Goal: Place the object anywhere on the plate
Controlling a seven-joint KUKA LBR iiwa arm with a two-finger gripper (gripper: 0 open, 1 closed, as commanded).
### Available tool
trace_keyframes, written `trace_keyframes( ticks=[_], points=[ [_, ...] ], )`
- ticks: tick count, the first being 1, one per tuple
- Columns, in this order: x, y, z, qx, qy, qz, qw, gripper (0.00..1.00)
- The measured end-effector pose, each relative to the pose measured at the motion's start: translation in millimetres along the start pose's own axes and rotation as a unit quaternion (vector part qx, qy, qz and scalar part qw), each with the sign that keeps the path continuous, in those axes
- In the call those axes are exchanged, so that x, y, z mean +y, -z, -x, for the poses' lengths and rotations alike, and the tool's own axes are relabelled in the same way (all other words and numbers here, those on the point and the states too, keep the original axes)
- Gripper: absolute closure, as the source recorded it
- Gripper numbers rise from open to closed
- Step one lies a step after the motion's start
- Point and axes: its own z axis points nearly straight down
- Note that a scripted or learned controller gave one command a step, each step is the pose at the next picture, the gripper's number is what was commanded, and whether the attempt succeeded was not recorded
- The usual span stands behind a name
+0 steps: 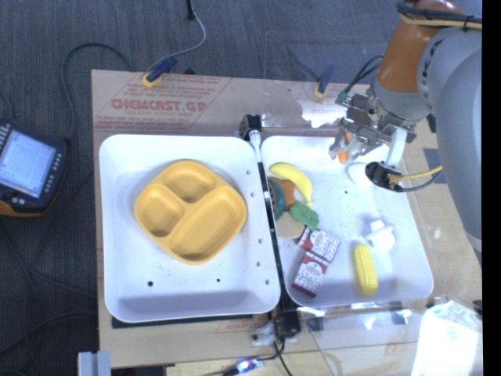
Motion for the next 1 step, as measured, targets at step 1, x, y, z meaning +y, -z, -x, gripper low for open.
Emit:
trace_keyframes(
  ticks=[1],
  points=[
    [0.1, 0.0, 0.0, 0.000, 0.000, 0.000, 1.0000, 0.00]
  ],
)
